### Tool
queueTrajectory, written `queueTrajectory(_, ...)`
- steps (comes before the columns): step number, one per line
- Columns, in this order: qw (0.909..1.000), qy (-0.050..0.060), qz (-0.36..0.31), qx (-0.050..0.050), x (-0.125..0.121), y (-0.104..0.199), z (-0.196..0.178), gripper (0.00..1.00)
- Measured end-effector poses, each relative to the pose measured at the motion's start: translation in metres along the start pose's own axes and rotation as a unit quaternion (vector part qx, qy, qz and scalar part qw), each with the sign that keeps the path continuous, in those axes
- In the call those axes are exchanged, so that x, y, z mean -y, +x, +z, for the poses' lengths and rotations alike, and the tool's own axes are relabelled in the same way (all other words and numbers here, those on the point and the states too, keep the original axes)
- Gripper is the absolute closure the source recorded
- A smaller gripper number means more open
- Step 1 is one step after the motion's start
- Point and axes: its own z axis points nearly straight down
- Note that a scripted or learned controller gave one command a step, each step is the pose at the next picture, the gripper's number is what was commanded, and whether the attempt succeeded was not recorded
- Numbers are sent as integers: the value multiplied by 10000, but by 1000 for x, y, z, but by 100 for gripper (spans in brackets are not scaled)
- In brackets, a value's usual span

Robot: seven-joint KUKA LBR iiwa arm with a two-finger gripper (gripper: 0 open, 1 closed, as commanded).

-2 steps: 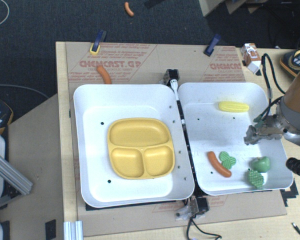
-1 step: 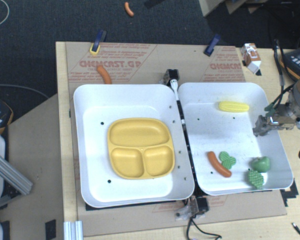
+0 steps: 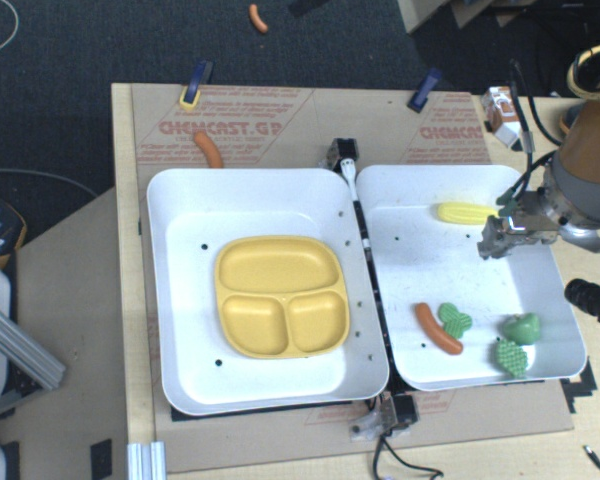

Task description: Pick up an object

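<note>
1. Camera view: the tool (image 3: 500, 236) hangs over the right bin (image 3: 410, 268), toward that bin's 2 o'clock corner. Whether it is spread or pressed together cannot be told from here.
2. The corn cob (image 3: 465, 212), yellow, lies on the bin floor just beside the tool, at its 10 o'clock. Nothing is seen pinched in the tool.
3. Toward the bin's 6 o'clock side lie a hot dog (image 3: 438, 328) and, touching it at its 2 o'clock, a small green piece (image 3: 455, 320).
4. At the bin's 4 o'clock corner sit a green pepper (image 3: 521, 328) and, just below it, a bumpy green vegetable (image 3: 512, 357).
5. The left bin (image 3: 180, 268) holds a yellow divided plate (image 3: 280, 296), three compartments, at its middle.
6. On the worktop (image 3: 280, 118) at 11 o'clock of the left bin lies another small sausage (image 3: 209, 149); two clamps (image 3: 193, 86) grip the far edge.
</note>
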Motion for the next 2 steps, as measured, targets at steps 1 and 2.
queueTrajectory(1,10000,-2,-4,-3,-21,45,-7,100)
queueTrajectory(2,10000,3,-1,-4,-35,87,-7,100)
